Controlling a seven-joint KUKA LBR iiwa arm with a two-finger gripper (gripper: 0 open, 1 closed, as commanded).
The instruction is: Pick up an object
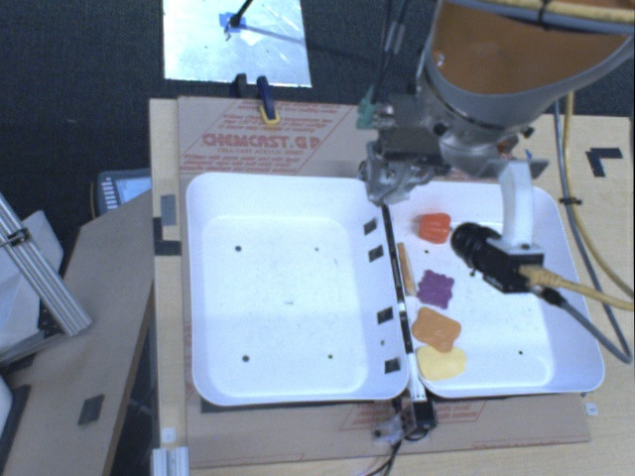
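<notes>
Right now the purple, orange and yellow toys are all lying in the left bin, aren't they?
Not quite. The camera view shows the purple toy, the orange toy and the yellow toy lying in the right bin, close to the divider between the two bins. They sit in a column, purple farthest back and yellow nearest the front.

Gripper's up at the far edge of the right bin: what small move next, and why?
Probably shift the gripper toward the near side, over the red-orange piece, then descend. It sits by the divider at the right bin's far edge, above no object; that piece lies closest.
</notes>
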